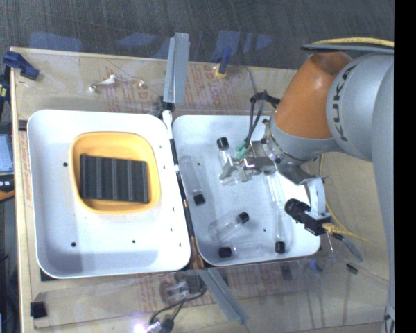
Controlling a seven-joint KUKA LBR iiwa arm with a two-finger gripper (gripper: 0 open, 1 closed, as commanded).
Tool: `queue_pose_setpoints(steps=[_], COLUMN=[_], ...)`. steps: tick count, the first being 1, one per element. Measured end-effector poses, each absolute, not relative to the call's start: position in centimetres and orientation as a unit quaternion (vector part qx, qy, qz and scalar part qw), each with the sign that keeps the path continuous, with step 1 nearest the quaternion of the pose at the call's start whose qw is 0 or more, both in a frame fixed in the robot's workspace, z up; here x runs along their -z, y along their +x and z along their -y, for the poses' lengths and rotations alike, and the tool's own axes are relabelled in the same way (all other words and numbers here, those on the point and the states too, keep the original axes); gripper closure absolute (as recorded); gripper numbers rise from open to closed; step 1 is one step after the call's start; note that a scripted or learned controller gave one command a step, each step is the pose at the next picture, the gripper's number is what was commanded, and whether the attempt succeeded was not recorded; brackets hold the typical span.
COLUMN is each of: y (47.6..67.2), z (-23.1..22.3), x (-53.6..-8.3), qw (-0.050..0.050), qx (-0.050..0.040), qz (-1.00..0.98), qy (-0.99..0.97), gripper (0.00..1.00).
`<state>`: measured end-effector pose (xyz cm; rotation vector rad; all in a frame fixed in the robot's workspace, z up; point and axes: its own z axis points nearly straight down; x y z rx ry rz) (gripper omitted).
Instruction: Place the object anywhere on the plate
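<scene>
The objects, clear vials with black caps, lie scattered in the right bin [194,241]; one vial [230,223] rests near its front. We judge none placed yet: the plate [90,141], yellow-rimmed with a dark ribbed insert, sits in the left bin [48,248] bearing no vial. The gripper [237,168] hangs over the right bin's middle; we cannot tell its state. Pickup, transfer and placement all remain.

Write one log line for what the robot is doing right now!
gripper: over right bin, among clear vials | grasp: cannot tell | yellow plate: left bin, holds dark ridged block | placement: not done
</scene>
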<state>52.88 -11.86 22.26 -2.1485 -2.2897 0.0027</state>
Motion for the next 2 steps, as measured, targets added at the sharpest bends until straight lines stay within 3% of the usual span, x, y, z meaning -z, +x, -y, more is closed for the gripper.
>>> queue_pose_setpoints(steps=[1, 2], y=[55.8, 60.0], z=[4.1, 2.9], x=[-22.5, -19.1], qw=[0.001, 0.001], qx=[-0.0005, -0.0008], qz=[0.779, 0.846], qy=[-0.627, -0.533], gripper=[1.00, 1.00])
